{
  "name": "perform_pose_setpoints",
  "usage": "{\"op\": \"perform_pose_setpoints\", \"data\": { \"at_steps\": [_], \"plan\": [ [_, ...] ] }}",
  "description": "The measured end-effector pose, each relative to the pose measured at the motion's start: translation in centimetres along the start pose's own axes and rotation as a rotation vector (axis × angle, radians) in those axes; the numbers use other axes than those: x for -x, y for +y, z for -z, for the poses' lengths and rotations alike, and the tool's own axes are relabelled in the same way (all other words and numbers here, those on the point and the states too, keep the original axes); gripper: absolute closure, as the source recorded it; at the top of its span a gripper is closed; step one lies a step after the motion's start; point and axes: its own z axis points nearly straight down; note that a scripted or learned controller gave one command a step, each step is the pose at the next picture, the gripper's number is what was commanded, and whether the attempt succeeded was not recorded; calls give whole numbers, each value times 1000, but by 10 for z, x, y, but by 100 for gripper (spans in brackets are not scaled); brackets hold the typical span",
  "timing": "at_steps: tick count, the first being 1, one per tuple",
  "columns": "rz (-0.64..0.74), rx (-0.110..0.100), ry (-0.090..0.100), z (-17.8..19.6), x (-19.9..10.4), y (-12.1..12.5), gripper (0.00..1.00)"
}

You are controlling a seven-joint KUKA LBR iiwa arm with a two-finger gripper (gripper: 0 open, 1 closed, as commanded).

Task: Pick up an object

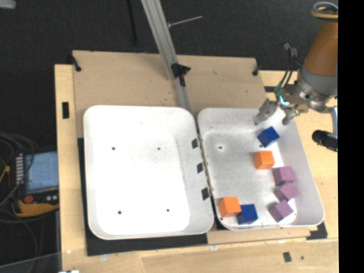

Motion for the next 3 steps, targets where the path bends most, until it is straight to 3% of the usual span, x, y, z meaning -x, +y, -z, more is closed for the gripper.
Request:
{"op": "perform_pose_setpoints", "data": {
  "at_steps": [1, 3],
  "plan": [
    [2, 3, -4, 3, 1, 1, 0],
    [1, 7, -6, -87, 4, 7, 0]
  ]
}}
